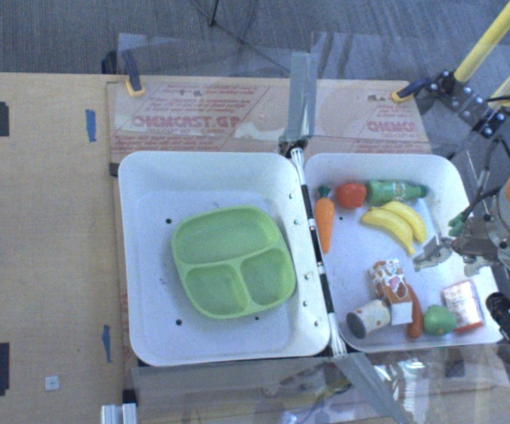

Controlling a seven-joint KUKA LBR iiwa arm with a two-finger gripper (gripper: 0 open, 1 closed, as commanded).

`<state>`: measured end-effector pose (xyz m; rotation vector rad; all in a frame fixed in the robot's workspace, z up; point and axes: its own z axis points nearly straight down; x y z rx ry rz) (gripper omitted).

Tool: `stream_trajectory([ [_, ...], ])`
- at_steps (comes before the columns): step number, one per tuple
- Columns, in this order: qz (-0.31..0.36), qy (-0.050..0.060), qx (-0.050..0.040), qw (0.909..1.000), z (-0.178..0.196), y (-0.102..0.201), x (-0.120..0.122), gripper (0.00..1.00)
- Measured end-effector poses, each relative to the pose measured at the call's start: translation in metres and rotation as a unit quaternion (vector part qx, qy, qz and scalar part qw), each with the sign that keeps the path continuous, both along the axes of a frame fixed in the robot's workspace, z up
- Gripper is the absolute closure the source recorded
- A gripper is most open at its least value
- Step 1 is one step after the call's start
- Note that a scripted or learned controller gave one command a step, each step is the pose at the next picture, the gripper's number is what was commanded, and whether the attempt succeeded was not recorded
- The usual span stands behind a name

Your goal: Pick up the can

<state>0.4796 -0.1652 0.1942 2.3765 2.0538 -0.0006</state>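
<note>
- two white bins side by side; the left bin (140,237) carries a green divided plate (232,261) lying flat near its middle.
- the right bin (453,177) is the busy one: a carrot (324,223) along its left wall, a tomato (351,194) and a green bottle (396,190) across the top, bananas (397,223) just below them.
- the can (369,316) lies on its side near the right bin's front left corner, open pale end facing left.
- right beside the can sits a red-and-white carton (390,282), with a green pepper (438,321) and an orange-red box (463,306) further right.
- the gripper (435,254) hangs at the right bin's right side, below the bananas, well apart from the can.
- nothing sits between its fingers; whether they're spread or pressed together i cannot tell from this angle.
</note>
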Motion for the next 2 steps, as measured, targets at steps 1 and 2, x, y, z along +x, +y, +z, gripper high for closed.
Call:
stream_trajectory([
  [1, 0.003, 0.0, -0.0004, 1.0, 0.047, 0.005, 0.047, 0.0],
  [2, 0.017, -0.001, -0.0006, 0.9999, 0.094, -0.014, 0.064, 0.0],
])
